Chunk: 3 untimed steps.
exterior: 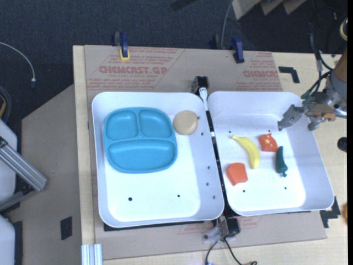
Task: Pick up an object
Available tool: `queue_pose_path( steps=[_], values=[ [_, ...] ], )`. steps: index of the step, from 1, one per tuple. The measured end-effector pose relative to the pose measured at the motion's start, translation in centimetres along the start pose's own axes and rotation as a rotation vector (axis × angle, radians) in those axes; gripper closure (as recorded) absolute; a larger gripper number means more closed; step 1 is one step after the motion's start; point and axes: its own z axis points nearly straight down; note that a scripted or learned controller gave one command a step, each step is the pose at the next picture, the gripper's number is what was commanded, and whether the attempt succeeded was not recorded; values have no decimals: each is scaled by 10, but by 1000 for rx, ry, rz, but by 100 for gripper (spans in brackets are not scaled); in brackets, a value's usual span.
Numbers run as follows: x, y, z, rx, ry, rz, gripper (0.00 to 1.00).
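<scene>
In the right bin [309,197] lie a yellow banana [248,150], a small red toy fruit [268,142], a dark green vegetable [281,162] and an orange block [237,173]. My gripper [301,119] hangs over that bin's far right corner, up and to the right of the red fruit. Its two grey fingers [287,117] are spread apart with nothing between them. The arm comes in from the right edge.
The left bin [154,203] holds a blue divided plate [140,139] and a beige round piece [186,122] by its far right corner. A black divider [209,131] runs between the bins. Clamps and cables sit along the bench's far edge.
</scene>
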Motion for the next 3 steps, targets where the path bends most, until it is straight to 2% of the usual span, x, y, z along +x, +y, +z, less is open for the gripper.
queue_pose_path(
  steps=[1,3],
  values=[
    [0,3,-7,-13,-3,-3,0],
    [-4,-2,118,-4,1,-3,0]
  ],
)
